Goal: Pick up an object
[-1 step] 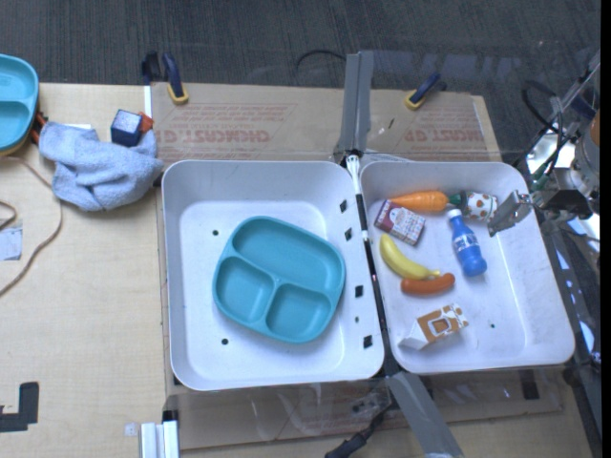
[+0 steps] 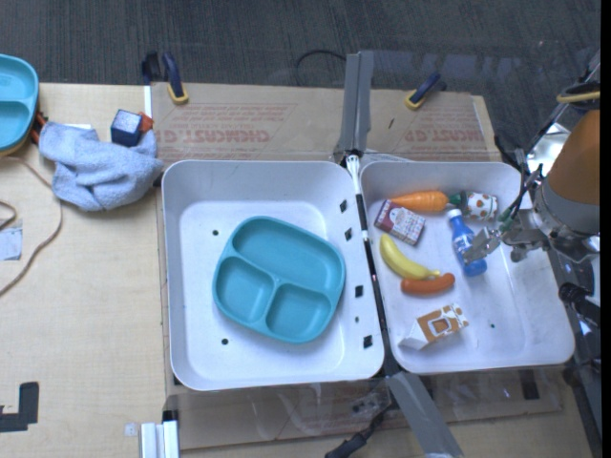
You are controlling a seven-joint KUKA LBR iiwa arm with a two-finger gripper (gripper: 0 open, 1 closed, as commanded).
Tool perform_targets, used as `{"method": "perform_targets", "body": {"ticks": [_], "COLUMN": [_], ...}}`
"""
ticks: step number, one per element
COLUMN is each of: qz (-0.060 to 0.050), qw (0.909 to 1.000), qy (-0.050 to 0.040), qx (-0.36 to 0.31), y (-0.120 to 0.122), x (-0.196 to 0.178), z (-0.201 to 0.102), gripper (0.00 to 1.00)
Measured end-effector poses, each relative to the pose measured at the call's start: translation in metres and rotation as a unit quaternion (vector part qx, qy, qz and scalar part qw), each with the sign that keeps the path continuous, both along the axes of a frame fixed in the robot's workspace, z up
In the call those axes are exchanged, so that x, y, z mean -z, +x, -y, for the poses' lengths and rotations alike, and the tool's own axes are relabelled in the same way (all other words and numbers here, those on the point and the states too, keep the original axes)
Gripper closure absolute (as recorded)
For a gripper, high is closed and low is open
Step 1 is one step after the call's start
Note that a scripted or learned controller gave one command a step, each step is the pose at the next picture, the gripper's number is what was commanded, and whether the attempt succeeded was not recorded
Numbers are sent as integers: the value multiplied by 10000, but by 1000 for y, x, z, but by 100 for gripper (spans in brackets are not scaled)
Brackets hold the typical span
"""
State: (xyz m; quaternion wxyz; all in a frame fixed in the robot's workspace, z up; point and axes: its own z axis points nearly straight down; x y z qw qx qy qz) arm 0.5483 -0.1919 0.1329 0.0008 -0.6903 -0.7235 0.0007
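The right bin (image 2: 535, 337) holds an orange carrot (image 2: 420, 200), a red snack packet (image 2: 400, 222), a yellow banana (image 2: 403, 259), an orange-red sausage (image 2: 428, 283), a blue bottle (image 2: 467, 246), a small white and orange carton (image 2: 441, 324) and a small white jar with a green end (image 2: 477, 202). My gripper (image 2: 490, 240) reaches in from the right, low over the bin, right beside the blue bottle's right side. Whether it touches the bottle is unclear.
The left bin (image 2: 191, 284) carries a blue divided plate (image 2: 279, 279). On the bench at the far left lie a grey cloth (image 2: 95, 168), a small blue block (image 2: 126, 126) and a blue dish (image 2: 14, 98). The arm's orange band (image 2: 580, 165) sits above the right bin's far right edge.
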Motion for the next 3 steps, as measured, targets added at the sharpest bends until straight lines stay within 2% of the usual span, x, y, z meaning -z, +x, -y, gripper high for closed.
{"method": "perform_targets", "body": {"ticks": [1, 2, 3], "qz": [1, 3, 14], "qw": [9999, 10000, 9990], "qy": [-1, -3, -9], "qx": [-117, -97, -449], "y": [19, 19, 42], "x": [42, 32, -90], "z": [-23, -22, -34], "gripper": [0, 100, 100]}}
